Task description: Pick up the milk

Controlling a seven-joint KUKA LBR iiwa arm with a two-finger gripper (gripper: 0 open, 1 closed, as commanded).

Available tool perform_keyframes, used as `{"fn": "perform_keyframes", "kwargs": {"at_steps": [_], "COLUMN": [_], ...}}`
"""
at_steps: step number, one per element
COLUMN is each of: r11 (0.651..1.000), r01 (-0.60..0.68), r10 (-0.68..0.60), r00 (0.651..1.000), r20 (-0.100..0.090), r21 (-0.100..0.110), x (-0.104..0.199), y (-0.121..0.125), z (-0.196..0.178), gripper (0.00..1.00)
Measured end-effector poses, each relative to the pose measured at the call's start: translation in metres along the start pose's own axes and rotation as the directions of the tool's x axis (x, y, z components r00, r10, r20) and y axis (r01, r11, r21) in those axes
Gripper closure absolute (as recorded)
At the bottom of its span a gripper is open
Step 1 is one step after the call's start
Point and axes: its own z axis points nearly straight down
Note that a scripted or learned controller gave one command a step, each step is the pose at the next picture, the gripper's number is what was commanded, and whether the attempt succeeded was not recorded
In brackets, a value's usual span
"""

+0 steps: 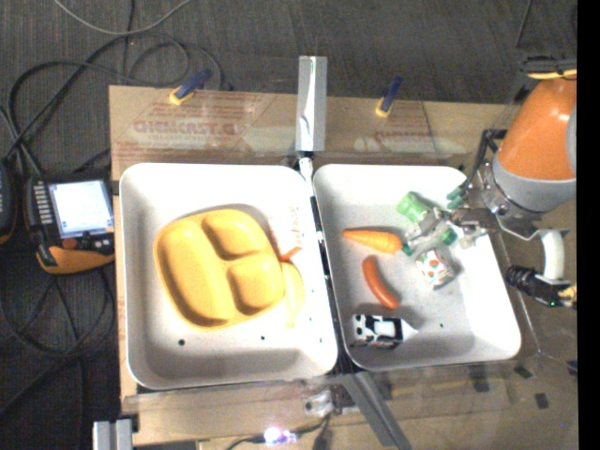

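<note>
The milk [377, 330] is a small carton with black and white cow patches, lying on its side near the front edge of the right bin [487, 340]. My gripper [439, 230] hangs over the bin's back right part, well behind the milk and to its right. It sits just above a white carton with red and green spots [438, 269] and beside a green leafy item [412, 204]. The grey arm with its orange band [542, 139] comes in from the right.
An orange carrot [373, 240] and a reddish sausage [379, 282] lie between the gripper and the milk. The left bin [141, 345] holds a yellow divided plate [220, 265]. A metal divider post [311, 101] stands behind the bins.
</note>
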Motion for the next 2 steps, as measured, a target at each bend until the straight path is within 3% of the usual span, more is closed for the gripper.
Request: {"fn": "perform_keyframes", "kwargs": {"at_steps": [1, 2], "r11": [0.993, 0.982], "r01": [0.114, -0.191], "r10": [-0.114, 0.191], "r00": [0.993, 0.982], "r20": [0.000, -0.001], "r21": [0.000, 0.001], "x": [-0.028, 0.001], "y": [-0.003, -0.007], "z": [0.069, 0.102], "gripper": [0.00, 0.00]}}
